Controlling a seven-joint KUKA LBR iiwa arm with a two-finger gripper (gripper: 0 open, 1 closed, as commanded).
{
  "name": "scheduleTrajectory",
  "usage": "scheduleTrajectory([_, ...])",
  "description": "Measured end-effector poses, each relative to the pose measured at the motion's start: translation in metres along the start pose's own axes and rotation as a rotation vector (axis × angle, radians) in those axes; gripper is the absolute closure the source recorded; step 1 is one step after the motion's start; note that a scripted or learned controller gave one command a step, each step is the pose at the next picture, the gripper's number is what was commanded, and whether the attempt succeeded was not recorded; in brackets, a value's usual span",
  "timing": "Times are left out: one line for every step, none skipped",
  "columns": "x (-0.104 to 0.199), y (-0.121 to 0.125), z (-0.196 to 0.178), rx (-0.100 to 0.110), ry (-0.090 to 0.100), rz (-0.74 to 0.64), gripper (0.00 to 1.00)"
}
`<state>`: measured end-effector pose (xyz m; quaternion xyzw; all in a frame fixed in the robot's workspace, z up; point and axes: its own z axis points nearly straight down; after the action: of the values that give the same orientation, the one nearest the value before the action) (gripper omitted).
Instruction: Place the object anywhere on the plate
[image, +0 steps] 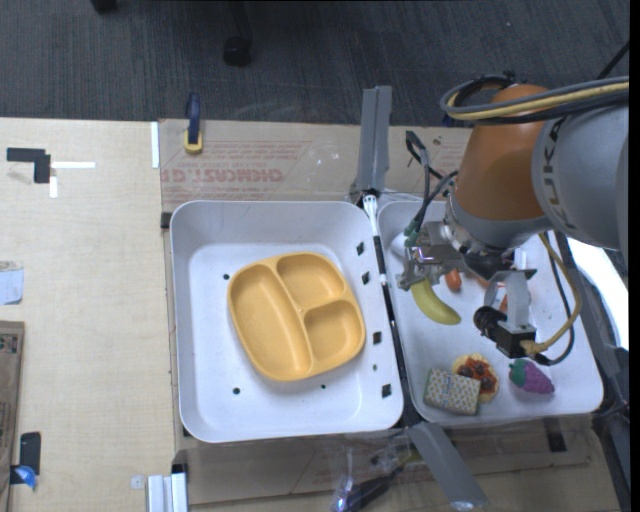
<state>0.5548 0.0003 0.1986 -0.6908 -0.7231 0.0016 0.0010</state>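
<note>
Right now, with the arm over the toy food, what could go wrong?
The gripper sits among a banana and a small orange piece lying close together, so it might nudge or grab the wrong one. The plate is in the other bin, across the rims; a loose grasp could drop the item.

The grey arm (590, 170) came in from the right of the camera view, bent steeply down, its orange band (500, 160) bulging just above the wrist. Black and yellow cables looped around the band and hung beside the wrist. The pincer (455, 268) pointed downward under the wrist, largely hidden by the metal brackets and the arm's own bulk.
</note>
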Motion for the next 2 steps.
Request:
scheduleTrajectory([0.078,0.028,-0.046,-0.001,-0.001,-0.108,1.00])
scheduleTrajectory([0.043,-0.018,-0.003,0.001,-0.001,-0.176,1.00])
